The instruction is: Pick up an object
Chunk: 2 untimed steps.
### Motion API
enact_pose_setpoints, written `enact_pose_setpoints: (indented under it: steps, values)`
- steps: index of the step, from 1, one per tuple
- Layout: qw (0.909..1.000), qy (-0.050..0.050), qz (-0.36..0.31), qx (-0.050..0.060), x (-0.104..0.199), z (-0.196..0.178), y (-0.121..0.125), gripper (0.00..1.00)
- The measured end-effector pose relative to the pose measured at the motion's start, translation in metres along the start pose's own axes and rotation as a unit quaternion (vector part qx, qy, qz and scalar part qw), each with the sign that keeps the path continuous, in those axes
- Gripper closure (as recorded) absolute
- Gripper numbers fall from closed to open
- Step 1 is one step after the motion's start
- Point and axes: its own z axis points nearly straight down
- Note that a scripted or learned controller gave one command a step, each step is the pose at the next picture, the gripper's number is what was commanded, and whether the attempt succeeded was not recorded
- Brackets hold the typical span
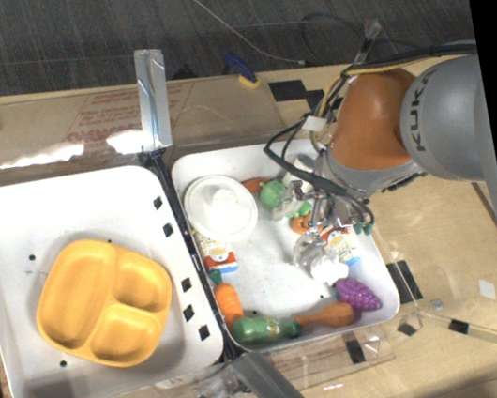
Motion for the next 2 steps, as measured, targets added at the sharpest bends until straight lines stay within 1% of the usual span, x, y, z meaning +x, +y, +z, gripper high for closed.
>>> enact_pose_setpoints:
  steps: [1, 2]
  values:
    - [1.0000, 0.000, 0.000, 0.000, 0.000, 0.000, 0.000, 0.00]
    - [0.9966, 0.004, 0.083, -0.001, 0.027, 0.002, 0.028, 0.00]
